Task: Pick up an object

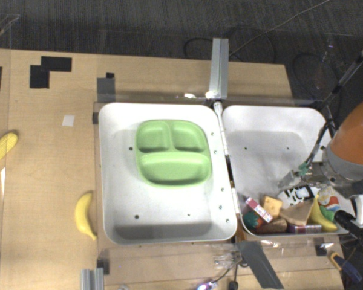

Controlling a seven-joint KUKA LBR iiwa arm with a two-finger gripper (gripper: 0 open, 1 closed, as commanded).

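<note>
A pile of small objects lies along the front edge of the right bin (pixel 272 132). In it are a dark red packet (pixel 254 208), a yellow cheese-like block (pixel 272 205), a brown wedge (pixel 297 212) and a toy banana (pixel 322 216). My gripper (pixel 299 179) hangs low over the right end of this pile, under the orange band of the arm (pixel 356 139). A black-and-white piece (pixel 296 193) sits just below it; I cannot tell whether that is an object or part of the gripper. Nothing shows as held.
The left bin (pixel 118 222) holds a green divided plate (pixel 171 151). Out on the wooden bench to the left lie a yellow banana (pixel 85 215) and a corn cob (pixel 1 150). A metal post (pixel 219 65) stands behind the bins.
</note>
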